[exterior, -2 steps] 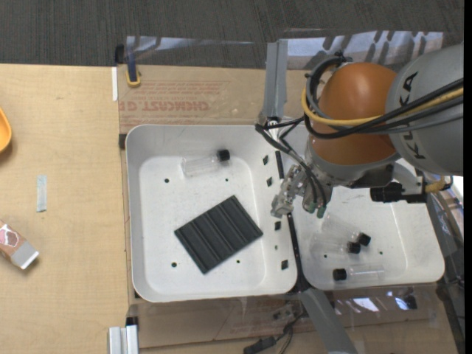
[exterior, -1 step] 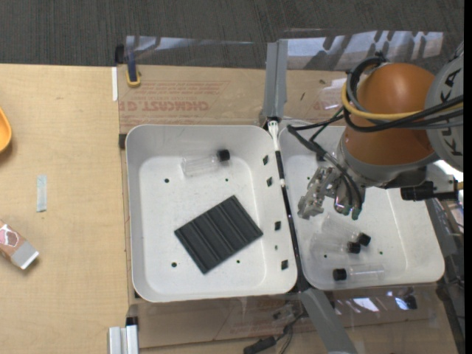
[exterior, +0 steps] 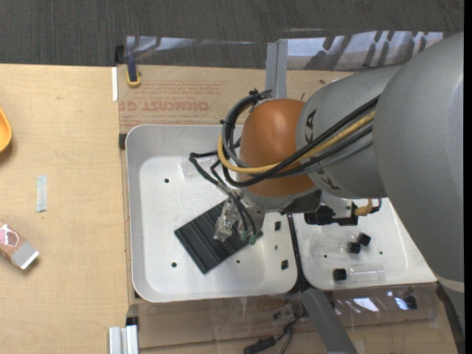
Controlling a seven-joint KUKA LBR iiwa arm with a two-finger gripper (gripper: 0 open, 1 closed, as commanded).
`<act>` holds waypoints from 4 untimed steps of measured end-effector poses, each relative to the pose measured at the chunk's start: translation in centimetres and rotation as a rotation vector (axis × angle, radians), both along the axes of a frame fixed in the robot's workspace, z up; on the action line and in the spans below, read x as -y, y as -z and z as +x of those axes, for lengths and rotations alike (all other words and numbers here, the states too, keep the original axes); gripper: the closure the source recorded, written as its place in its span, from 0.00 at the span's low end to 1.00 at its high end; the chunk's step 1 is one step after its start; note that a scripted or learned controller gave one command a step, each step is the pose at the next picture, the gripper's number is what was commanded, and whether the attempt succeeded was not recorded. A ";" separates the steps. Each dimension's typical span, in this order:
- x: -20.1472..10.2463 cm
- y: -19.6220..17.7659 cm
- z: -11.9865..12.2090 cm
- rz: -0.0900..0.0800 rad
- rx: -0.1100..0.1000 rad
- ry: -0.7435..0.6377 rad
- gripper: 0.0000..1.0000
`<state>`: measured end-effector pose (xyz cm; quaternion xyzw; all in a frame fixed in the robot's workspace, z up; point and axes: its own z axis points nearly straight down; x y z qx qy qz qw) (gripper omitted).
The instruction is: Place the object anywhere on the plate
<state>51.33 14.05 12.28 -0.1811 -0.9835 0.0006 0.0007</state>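
White left bin (exterior: 147,220) bears black plate (exterior: 203,242) beneath gripper (exterior: 230,227).

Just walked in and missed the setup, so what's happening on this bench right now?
The grey arm reaches in from the right, with its gripper low over a dark, ribbed flat object lying in the left white bin. Whether the gripper grasps it is unclear. The right bin holds a few small dark pieces.

Much of the right bin (exterior: 369,271) is covered by the arm (exterior: 354,139), which is itself cut off at the right edge. Whether the jaws (exterior: 234,226) are parted cannot be told above the black plate (exterior: 206,243). Far left of them, an orange object (exterior: 4,131) is cropped by the edge.
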 end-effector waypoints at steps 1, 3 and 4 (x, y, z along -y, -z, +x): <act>0.0 0.0 0.0 0.000 0.000 0.001 0.00; -3.9 -5.7 6.8 -0.001 0.004 0.247 0.00; -8.5 -4.2 10.1 -0.002 0.003 0.375 0.00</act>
